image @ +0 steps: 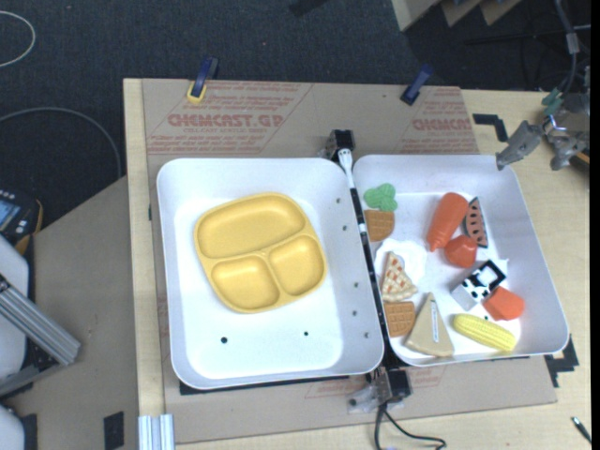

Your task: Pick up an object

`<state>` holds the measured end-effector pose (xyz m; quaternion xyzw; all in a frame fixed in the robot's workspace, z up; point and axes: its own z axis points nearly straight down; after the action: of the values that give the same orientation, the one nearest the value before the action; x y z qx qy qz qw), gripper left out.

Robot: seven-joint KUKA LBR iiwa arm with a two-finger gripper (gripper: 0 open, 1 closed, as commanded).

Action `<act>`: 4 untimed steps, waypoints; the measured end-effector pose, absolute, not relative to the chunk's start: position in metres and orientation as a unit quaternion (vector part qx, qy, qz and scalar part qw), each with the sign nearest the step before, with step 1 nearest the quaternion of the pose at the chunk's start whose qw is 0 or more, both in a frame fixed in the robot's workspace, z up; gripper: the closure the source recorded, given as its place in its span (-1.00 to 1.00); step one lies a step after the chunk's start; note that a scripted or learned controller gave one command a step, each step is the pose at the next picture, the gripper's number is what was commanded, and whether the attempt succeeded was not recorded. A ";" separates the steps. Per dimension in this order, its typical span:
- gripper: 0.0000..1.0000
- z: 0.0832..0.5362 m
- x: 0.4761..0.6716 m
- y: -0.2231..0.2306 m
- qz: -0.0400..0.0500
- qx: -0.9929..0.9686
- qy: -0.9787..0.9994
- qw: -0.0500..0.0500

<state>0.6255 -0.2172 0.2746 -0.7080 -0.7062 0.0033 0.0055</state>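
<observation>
Toy food pieces lie crowded in the right white bin point(534, 242), none singled out. Left to right across the scene: red print on the brown cardboard sheet point(281, 120) under the bins reads "CHEMCAST" twice, the rest too faint to make out. The left white bin point(178, 289) holds a yellow three-compartment plastic plate point(260, 249). In the right bin, a green leafy piece point(380, 196) sits far-left, a waffle wedge point(397, 277) and a tan sandwich wedge point(429, 328) nearer. An orange carrot point(446, 219) lies with its long axis running near-left to far-right; a yellow corn cob point(484, 332) points left-right along the near edge. A black-and-white block point(482, 282) is partly hidden by neighbours. The grey gripper point(514, 148) hangs past the bin's far-right corner — holding nothing, its fingers too blurred to judge.
</observation>
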 end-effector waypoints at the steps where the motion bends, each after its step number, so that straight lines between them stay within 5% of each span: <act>1: -1.00 0.282 0.628 -0.217 0.000 -0.707 -0.707 0.000; 4: -1.00 0.136 0.633 -0.208 0.002 -0.707 -0.707 0.003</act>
<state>0.6332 -0.2085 0.1363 -0.7068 -0.7074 0.0016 0.0027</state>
